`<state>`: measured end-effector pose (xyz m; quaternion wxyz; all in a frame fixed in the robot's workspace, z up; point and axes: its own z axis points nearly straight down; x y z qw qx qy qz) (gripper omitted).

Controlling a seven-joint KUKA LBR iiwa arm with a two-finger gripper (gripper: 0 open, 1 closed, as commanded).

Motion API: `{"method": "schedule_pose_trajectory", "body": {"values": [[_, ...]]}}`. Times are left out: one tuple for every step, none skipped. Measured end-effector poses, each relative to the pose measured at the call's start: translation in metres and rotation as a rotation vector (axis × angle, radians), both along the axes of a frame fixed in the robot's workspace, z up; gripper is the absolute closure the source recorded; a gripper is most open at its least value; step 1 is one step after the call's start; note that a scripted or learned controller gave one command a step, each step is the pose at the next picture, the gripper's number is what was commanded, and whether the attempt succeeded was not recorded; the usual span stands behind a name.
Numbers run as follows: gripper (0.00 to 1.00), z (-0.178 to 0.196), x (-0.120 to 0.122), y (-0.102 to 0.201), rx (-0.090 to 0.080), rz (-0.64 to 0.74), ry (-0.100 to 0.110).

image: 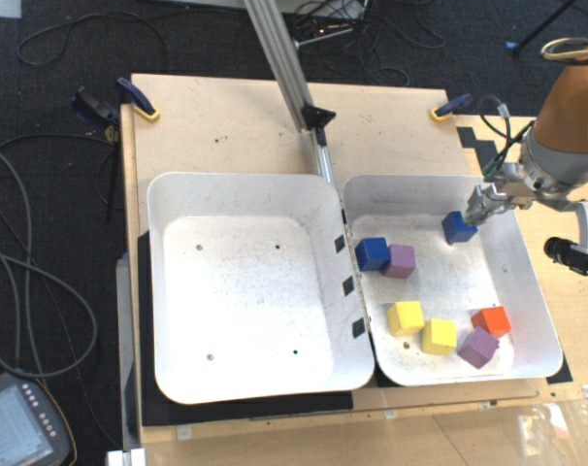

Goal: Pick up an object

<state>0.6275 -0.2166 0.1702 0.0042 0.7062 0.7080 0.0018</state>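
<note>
My gripper [470,216] reaches in from the right over the back of the right bin [527,289]. It is shut on a small blue cube [457,228], which sits at the fingertips. Further left in the same bin lie a second blue cube [373,253] and a purple cube [401,260], touching each other. Along the front of the bin are two yellow cubes [406,316] [440,336], an orange cube [491,320] and another purple cube [478,347].
The left bin [241,280] lies beside the right one, its rim meeting it in the middle. A slanted metal pole [284,61] rises from the back of the bench. Blue and yellow clamps [137,98] [451,107] hold the board's far corners.
</note>
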Motion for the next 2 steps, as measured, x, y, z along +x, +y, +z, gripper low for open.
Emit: {"method": "schedule_pose_trajectory", "body": {"values": [[1.0, 0.059, 0.011, 0.003, 0.0, 0.002, 0.0], [1.0, 0.113, 0.012, 0.003, 0.0, 0.001, 0.0]]}}
